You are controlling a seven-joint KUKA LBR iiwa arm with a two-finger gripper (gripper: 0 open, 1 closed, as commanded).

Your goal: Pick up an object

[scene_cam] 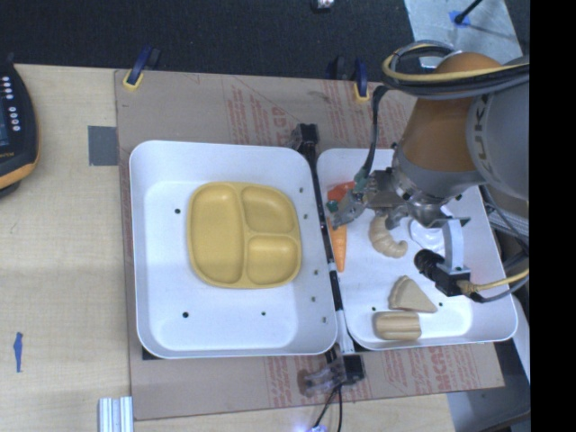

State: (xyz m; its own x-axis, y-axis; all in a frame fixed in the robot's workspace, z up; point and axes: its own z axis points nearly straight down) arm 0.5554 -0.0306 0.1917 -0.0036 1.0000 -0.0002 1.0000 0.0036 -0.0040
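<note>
Bright even light, soft shadows, slight blur

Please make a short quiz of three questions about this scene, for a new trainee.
1. True or false: the yellow tray lies in the left bin.
2. Which bin holds the carrot? A) left B) right
3. Fill in: the croissant lies in the right bin beside the ____ arm.

Key: 1 true; 2 B; 3 robot

I see faint red print repeating across the cardboard sheet (pixel 225 106) under the bins, but I can't make out a single word of it.
</note>
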